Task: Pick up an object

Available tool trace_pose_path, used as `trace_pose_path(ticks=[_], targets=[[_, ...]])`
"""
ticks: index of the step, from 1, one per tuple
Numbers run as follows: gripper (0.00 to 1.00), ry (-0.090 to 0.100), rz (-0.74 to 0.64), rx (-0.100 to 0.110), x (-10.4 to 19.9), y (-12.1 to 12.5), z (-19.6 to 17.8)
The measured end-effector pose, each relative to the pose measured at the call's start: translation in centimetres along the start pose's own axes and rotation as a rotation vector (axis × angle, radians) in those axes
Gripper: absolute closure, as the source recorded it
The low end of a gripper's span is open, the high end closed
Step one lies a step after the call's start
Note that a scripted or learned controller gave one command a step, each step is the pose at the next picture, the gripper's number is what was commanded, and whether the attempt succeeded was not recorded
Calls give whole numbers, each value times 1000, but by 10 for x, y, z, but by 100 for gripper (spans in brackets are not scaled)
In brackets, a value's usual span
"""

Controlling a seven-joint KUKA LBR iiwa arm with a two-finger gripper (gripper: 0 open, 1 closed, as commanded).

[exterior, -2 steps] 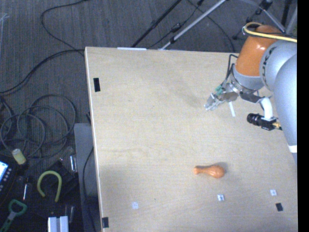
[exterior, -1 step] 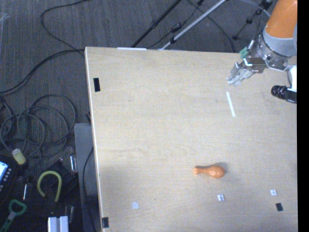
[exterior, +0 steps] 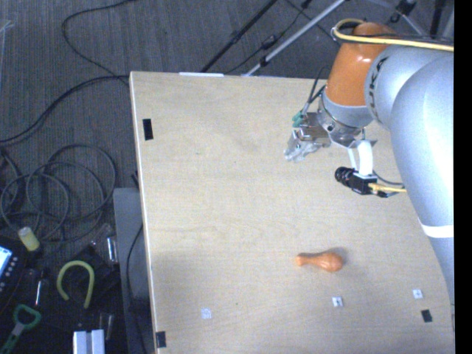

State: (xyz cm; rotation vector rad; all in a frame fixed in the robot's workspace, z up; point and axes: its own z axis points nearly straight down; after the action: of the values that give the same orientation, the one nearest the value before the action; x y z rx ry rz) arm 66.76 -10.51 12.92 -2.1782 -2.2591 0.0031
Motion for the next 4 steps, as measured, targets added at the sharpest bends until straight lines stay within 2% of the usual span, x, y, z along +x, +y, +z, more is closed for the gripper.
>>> trace_pose_path(ticks=[1, 2, 3, 4], targets=[[0, 0, 0, -1, 0, 0, 0], [0, -2, 73, -2, -53, -2, -39], [0, -3, 72, -3, -91, -6, -103], [0, -1, 137, -3, -110, -3, -105]])
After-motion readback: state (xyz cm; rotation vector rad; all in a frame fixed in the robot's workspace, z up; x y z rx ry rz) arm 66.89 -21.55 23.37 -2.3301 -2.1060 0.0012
